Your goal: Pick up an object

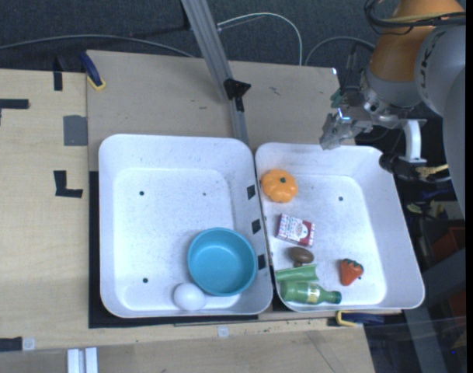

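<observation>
Pale wooden bench [34,208] carries two shallow white bins side by side. Left bin [143,162]: a blue bowl [220,260] and a white ball [189,294] near its front edge. Right bin [376,208]: an orange pumpkin [279,186] by its back-left corner, then a red packet [295,229], brown lump [300,256], green bottle [310,292] and strawberry [350,270] toward the front. My gripper [333,134] hangs over that bin's back edge, grasping nothing. I judge the pumpkin nearest; I should centre above it before descending.

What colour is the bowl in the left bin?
Blue; the bowl shows clearly in the camera view.

Arm [430,45] cropped by right edge
</observation>
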{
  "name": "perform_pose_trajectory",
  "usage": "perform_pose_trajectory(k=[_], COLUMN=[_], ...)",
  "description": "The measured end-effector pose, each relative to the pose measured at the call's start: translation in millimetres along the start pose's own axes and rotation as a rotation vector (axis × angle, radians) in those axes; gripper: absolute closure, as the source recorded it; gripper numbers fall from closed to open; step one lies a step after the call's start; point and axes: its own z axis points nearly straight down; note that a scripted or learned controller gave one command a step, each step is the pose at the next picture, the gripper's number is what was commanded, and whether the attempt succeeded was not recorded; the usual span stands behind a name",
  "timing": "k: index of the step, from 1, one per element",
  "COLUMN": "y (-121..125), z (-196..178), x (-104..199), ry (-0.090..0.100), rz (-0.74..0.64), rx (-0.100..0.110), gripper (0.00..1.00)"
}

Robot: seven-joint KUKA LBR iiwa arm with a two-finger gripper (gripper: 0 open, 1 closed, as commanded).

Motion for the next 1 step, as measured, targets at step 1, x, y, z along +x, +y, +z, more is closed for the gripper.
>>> perform_pose_trajectory(k=[1], y=[0.5], z=[-10.8], x=[0.5], ry=[0.001], rz=[0.000], rx=[0.005], gripper=[1.00])
